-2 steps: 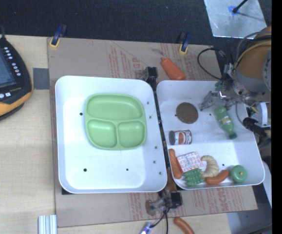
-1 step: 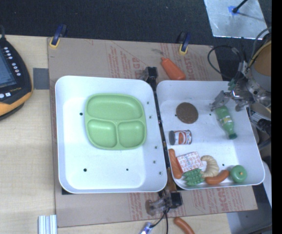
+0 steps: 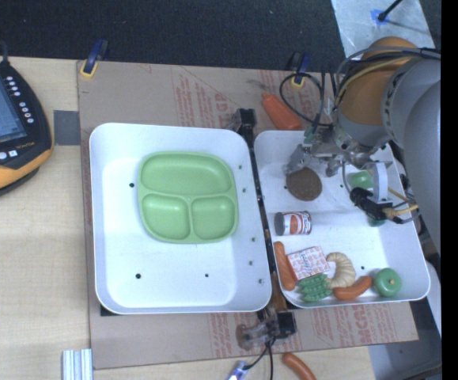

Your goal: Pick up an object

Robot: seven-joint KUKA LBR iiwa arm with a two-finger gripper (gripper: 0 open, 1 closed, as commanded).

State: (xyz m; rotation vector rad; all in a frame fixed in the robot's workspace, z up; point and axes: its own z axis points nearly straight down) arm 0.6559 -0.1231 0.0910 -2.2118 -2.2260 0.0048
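You see the gripper (image 3: 306,163) low in the upper part of the right bin (image 3: 403,248), just above a brown round disc (image 3: 303,185); you cannot tell how it is set. A small can (image 3: 293,223) lies below, and the green divided plate (image 3: 187,195) fills the left bin (image 3: 114,236).

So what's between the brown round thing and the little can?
Nothing: in the camera view, just bare white bin floor separates the brown disc from the can below it.
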